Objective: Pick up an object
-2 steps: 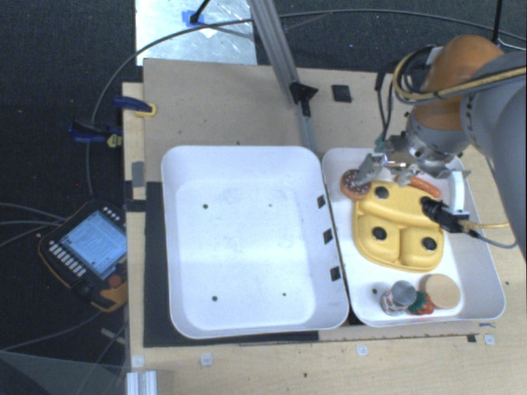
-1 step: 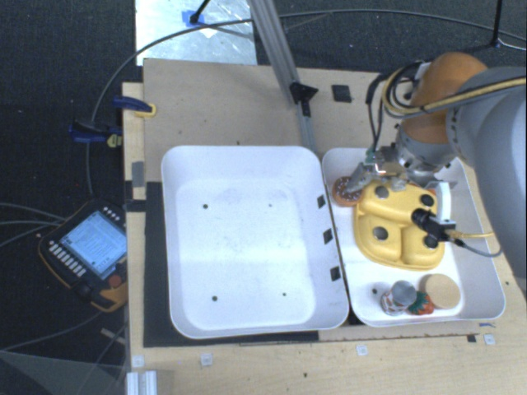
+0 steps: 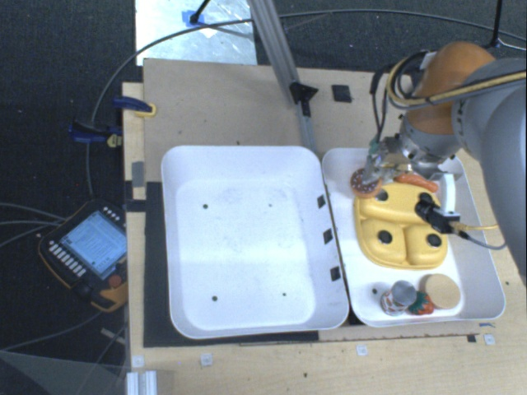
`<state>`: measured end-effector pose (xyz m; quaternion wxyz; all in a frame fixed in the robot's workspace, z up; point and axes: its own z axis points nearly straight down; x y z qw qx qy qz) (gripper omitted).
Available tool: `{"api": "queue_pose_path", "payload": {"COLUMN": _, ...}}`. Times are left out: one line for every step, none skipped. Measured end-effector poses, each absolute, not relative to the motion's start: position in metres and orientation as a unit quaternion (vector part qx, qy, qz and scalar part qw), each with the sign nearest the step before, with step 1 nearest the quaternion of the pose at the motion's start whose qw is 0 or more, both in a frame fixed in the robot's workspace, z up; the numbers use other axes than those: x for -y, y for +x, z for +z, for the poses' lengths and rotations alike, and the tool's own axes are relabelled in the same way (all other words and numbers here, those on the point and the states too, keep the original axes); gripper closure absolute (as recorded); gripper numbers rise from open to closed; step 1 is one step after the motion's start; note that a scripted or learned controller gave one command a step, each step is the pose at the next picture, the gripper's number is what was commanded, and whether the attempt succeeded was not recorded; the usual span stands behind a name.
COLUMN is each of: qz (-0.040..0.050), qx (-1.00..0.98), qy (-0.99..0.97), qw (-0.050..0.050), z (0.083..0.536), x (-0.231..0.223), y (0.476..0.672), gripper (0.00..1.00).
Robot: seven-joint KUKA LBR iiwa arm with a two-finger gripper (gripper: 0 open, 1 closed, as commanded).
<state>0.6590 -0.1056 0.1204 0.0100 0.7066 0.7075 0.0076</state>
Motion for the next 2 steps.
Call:
{"api": "queue_pose_path", "payload": {"qz": 0.0022, "qx": -0.707, "qy": 0.707, "qw": 0.003, "z": 0.169, "x": 0.113, "y": 0.66, "gripper": 1.0}}
{"api": "queue_pose_path", "payload": {"qz": 0.0025, "qx": -0.709, "qy": 0.706, "qw": 0.003, "z": 0.218, "x": 0.114, "y": 0.661, "gripper": 1.0}}
